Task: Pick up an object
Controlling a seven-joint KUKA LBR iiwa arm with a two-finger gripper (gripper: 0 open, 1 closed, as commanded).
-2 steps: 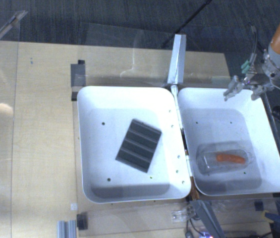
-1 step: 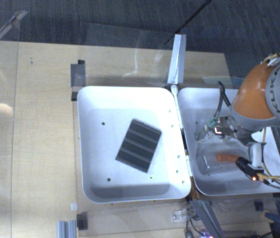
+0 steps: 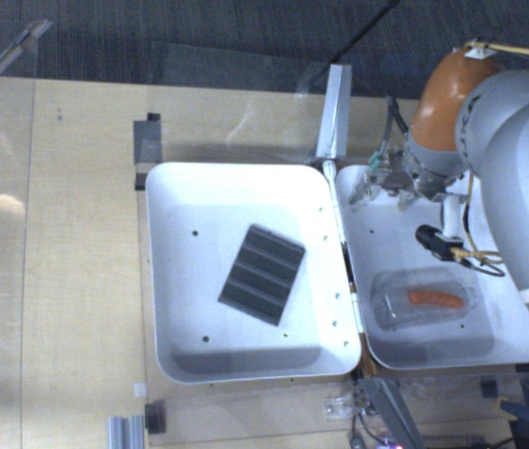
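Note:
A dark grey ribbed rectangular block (image 3: pixel 262 275) lies tilted in the middle of the left bin (image 3: pixel 180 204). In the right bin (image 3: pixel 517 344) a clear plastic packet with an orange item inside (image 3: pixel 428 300) rests near the front. My gripper (image 3: pixel 388 181) hangs over the far left corner of the right bin, below the orange band (image 3: pixel 451 101) of the arm. It is well behind the packet and across the bin wall from the block. Nothing shows held in it.
The grey arm body (image 3: pixel 526 176) covers the right side of the right bin. A black cable piece (image 3: pixel 437 242) hangs off the arm above the packet. A metal post (image 3: pixel 335 110) stands behind the divide between the bins.

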